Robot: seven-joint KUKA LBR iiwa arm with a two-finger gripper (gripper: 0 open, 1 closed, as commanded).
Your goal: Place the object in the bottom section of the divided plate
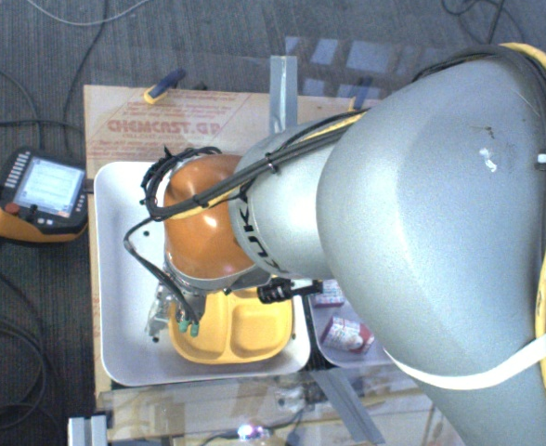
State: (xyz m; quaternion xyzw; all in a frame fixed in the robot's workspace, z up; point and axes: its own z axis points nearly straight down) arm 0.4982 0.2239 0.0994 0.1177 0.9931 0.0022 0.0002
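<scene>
- Reaching in from the right, the grey arm [394,221] covers much of the bench, and its orange band [203,216] sits over the left white bin [115,277].
- Black cables [162,193] loop around the orange band and run back along the arm.
- Below the band, the gripper [173,319] hangs over the left edge of the yellow divided plate [245,333]; whether it is released or clenched cannot be told from this angle, as the wrist hides much of it.
- Small teal-tipped parts show at the gripper's lower end, just above the plate's left rim.
- The yellow divided plate lies in the lower part of the left bin, near its bottom wall, and one ridge between its sections shows to the right of the gripper.
- I cannot tell whether any object sits between the gripper's tips, or in which section of the plate.
- In the right bin, mostly hidden under the arm, a small red-and-white packet [347,333] lies near the bin's left wall.
- A wooden board [180,119] with red lettering lies beneath the bins, with a blue-and-yellow clamp [164,85] on its upper edge.
- On the dark floor to the left rests an orange-and-black teach pendant [39,196] with a lit screen.
</scene>
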